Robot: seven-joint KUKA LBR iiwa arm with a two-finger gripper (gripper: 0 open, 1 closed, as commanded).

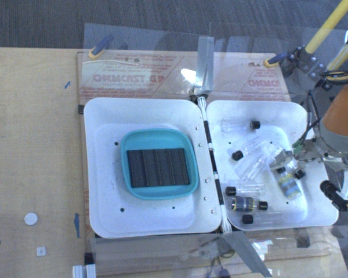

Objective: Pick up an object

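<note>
The right bin (296,116) holds several clear vials with black caps, among them one at the back (239,125) and one in the middle (250,168). A dark little bottle with a gold band (247,204) lies near the bin's front, and a capped vial (261,218) lies just in front of it. A small labelled bottle (288,185) rests right of centre. My gripper (281,162) hangs low over the right half of this bin, just above the labelled bottle and beside the middle vial. Nothing can be seen held in it.
The left bin (101,172) carries a teal tray (159,164) with a dark ribbed insert. A metal divider (209,155) runs between the bins. A clear plastic sheet (139,74) lies behind them. The arm's orange band (342,117) overhangs the right bin's edge.
</note>
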